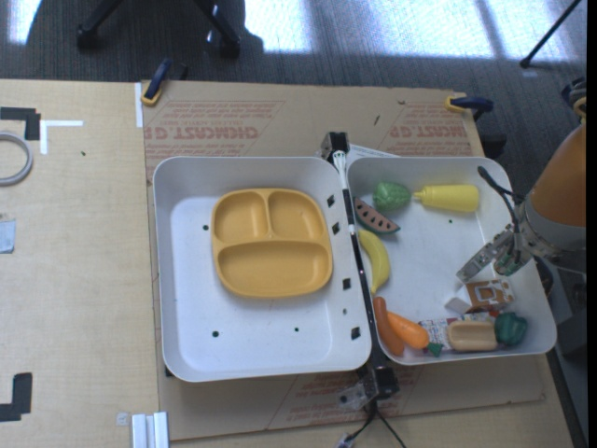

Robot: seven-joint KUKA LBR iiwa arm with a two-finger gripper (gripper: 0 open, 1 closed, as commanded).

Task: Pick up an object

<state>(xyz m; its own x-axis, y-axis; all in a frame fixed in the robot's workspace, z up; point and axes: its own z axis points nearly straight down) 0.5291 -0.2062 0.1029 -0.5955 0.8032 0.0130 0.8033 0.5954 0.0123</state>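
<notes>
Right bin (438, 241): tool (485, 261) seemingly above packet (489, 294)

Broad orange band (567, 180) on the arm, rounded and glossy. Grey wrist section (550, 236) directly below the band, duller finish. Thin dark cable (499, 187) curving along the band's left side. Slim silver-grey metal end effector (485, 261) below and left of the band, ending in narrow finger plates.

Cardboard sheet (215, 119): upside-down red print, unreadable
</notes>
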